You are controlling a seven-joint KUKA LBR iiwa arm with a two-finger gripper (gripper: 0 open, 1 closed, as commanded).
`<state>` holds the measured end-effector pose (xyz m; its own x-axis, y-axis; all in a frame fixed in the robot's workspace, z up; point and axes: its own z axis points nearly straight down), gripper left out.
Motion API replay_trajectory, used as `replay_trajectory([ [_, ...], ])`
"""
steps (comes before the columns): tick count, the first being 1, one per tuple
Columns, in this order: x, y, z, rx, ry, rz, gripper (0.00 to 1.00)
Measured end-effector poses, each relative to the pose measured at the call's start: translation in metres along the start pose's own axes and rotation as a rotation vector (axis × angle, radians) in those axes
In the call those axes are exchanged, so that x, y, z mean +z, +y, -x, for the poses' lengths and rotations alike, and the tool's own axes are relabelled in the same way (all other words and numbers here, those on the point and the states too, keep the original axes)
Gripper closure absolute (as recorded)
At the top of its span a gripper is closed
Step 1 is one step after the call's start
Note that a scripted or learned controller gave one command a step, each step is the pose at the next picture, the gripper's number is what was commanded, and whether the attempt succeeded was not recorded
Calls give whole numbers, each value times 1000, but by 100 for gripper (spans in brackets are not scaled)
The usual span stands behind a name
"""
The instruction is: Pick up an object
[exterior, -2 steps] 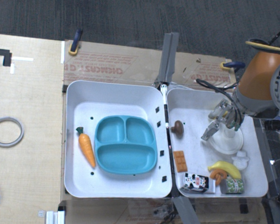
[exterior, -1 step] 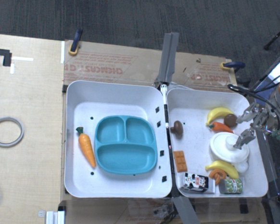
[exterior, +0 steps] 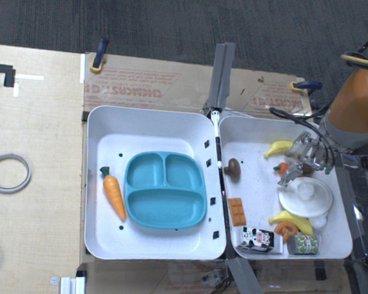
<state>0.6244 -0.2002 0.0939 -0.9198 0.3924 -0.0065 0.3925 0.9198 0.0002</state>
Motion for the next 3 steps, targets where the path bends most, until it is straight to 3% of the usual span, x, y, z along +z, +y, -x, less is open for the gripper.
replay_trajectory([
  [1,1,38,-19,123,3,0,0],
  [2,1,43,-37,316,4,-2,0],
  [3,1,63,-29,404,3,-1,0],
])
